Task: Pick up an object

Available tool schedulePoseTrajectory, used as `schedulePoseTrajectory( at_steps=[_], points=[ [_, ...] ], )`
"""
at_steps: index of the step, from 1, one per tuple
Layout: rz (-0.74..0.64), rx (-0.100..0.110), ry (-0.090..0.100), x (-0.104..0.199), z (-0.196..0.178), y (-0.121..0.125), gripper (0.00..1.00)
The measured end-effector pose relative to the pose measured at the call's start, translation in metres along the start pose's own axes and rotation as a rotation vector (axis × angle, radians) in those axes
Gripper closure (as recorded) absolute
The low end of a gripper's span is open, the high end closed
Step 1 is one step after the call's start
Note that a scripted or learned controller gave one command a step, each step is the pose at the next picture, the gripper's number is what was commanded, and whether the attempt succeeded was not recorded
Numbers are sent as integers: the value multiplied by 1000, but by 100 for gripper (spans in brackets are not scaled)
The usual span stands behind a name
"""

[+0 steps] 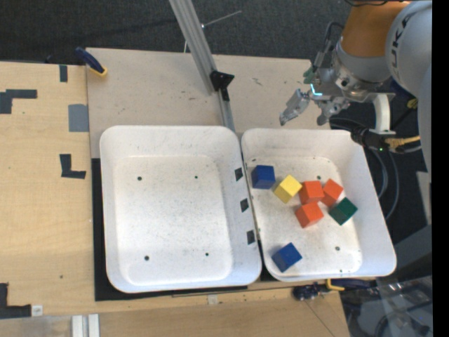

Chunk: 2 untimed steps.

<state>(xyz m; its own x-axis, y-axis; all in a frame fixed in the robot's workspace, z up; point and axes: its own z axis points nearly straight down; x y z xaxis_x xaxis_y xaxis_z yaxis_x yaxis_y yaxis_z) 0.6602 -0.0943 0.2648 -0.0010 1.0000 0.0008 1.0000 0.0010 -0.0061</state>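
While my gripper [306, 111] hangs above the far rim of the right bin [372, 258], its fingers spread and holding nothing, all six blocks lie in that bin. I judge the blue cube [286, 256] near the front wall the cleanest target, since it sits well apart from the others; the yellow cube [287, 188] and orange cubes [312, 202] crowd together, risking a blocked finger.

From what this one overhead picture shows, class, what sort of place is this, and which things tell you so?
Probably a robotics lab test bench: a grey arm with an orange band reaches over two shallow white plastic bins, and small coloured wooden cubes for grasping practice lie in the right-hand one.
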Motion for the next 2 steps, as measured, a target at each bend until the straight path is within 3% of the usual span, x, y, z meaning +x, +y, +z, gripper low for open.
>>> schedulePoseTrajectory(
  at_steps=[1, 2],
  points=[
    [-1, -5, -1, 0, -3, 1, 0],
    [-1, 1, -2, 2, 60, 5, 0]
  ],
)
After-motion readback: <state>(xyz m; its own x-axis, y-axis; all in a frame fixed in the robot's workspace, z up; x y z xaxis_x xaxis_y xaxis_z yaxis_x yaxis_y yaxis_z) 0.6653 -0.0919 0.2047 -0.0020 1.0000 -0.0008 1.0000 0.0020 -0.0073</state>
